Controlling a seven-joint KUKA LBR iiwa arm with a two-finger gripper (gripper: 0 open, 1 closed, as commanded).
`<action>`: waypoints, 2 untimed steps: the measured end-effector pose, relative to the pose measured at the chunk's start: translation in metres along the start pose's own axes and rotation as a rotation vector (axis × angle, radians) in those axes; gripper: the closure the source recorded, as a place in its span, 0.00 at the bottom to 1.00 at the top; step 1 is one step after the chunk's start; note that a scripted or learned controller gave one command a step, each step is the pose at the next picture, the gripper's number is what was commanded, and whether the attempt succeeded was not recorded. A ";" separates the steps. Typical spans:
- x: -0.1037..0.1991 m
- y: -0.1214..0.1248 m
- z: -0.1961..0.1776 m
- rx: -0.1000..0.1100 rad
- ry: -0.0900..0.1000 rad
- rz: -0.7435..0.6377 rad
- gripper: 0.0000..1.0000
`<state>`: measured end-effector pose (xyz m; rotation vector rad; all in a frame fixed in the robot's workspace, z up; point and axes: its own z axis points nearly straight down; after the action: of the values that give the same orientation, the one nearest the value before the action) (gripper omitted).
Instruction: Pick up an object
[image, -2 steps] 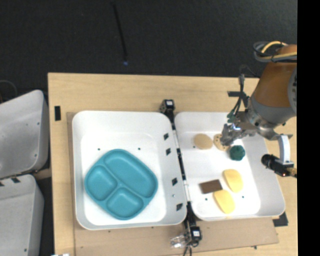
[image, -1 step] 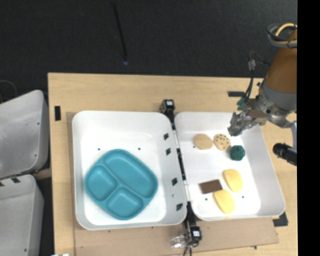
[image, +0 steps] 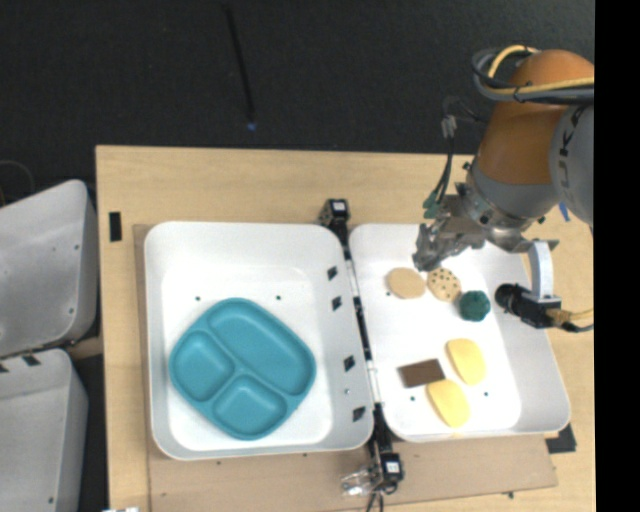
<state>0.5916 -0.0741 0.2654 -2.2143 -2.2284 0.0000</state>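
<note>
because the pincer (image: 437, 256) hangs low over the far part of the right bin (image: 540, 410), just above two small biscuit-like things, the likeliest trouble is a crowded grasp. the tan oval piece (image: 406, 284) and the speckled round piece (image: 444, 284) lie almost touching, so a descent between them could shove one aside or clip both edges and lift neither. both look flat and low, which i judge leaves little to close on; a pinch could slide off the top. the bin's far wall is close behind, and a slanted approach might scrape it.

whether the pincer is spread or clenched i cannot tell: its end is a dark tangle against the white floor. nothing is visibly held in it. whether it touches the speckled round piece or hovers just above is also unclear.

just to the right of that pair sits a dark green lump (image: 474, 305), near enough to be nudged. toward the front lie a brown block (image: 420, 373), a yellow oval piece (image: 465, 360) and a second yellow piece (image: 448, 403), well apart from the pincer. the left bin (image: 165, 250) holds a teal divided plate (image: 242, 367), out of harm's way.
</note>
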 end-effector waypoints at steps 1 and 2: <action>0.049 0.006 0.017 0.001 0.000 0.001 1.00; 0.106 0.007 0.013 -0.001 0.001 -0.001 1.00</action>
<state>0.5982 0.0322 0.2523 -2.2128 -2.2302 -0.0023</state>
